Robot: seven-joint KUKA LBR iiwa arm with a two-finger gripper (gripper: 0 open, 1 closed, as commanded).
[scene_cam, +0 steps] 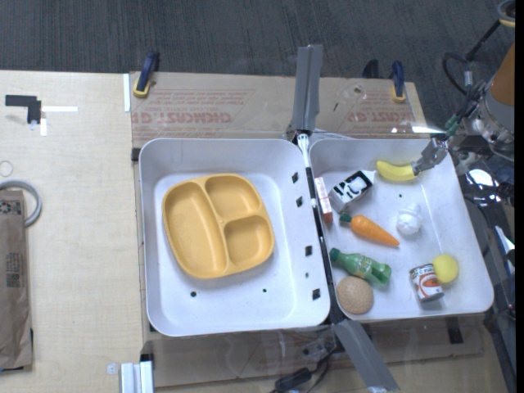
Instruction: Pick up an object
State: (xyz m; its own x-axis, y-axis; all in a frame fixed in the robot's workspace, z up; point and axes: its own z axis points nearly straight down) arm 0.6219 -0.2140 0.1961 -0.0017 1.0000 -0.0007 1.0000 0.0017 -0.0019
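A yellow banana lies near the back wall of the right bin, curved and resting flat on the white floor. The gripper sits just beside the banana's right end, reaching in from the right edge of the view at a slant. Its tip is close to the fruit, perhaps touching it, but the banana is not seen between the fingers; how wide the fingers stand cannot be told from this angle.

In front of the banana, toward the bin's middle, lies an orange carrot with a green top, pointing diagonally. To the carrot's right is a small white ball-like object. Behind and to the left of the carrot sits a black and white box, and beside it, against the dividing wall, a narrow red and white packet.

Along the near side of the right bin, from left to right, rest a green bottle lying on its side, a round tan object near the front corner, a small can with a red and white label, and a yellow lemon touching the can.

The left bin holds a yellow divided plate with three compartments. Blue clamps hold the cardboard behind the bins.
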